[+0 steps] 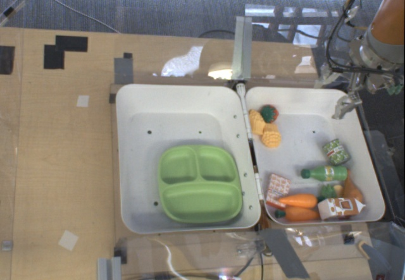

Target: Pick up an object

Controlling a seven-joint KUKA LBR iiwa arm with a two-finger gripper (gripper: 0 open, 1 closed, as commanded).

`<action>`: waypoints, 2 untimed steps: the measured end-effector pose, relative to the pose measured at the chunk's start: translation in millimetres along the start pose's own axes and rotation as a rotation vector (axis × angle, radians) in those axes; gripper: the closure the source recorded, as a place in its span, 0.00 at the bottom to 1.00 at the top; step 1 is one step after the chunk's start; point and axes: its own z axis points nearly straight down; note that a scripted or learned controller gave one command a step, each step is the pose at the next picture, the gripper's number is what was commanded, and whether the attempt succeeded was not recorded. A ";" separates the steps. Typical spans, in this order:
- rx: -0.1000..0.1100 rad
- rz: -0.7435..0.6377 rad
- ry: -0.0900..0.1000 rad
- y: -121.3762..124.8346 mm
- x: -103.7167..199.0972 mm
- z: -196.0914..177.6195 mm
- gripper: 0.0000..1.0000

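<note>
The right bin [304, 122] holds several toy foods. Two yellow corn pieces [263, 129] and a red strawberry [269, 112] lie by its left wall. Further to the right are a small green can [336, 152] and, lying on its side, a green bottle [326, 174]. Along the near wall lie a pink wafer packet [278, 185], two orange carrots [298, 205] and a white carton [340, 208]. My gripper [345, 105] hangs over the bin's far right corner, apart from every item, with nothing seen in it.
A green divided plate [199, 182] rests in the left bin [145, 121]. A raised divider [248, 140] separates the two bins. A metal post [240, 51] stands behind it. The arm's cables [345, 32] loop at the upper right.
</note>
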 end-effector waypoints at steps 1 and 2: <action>-0.008 0.167 0.011 -9.4 6.5 107.3 0.00; -0.003 0.201 0.003 1.8 49.9 125.5 0.00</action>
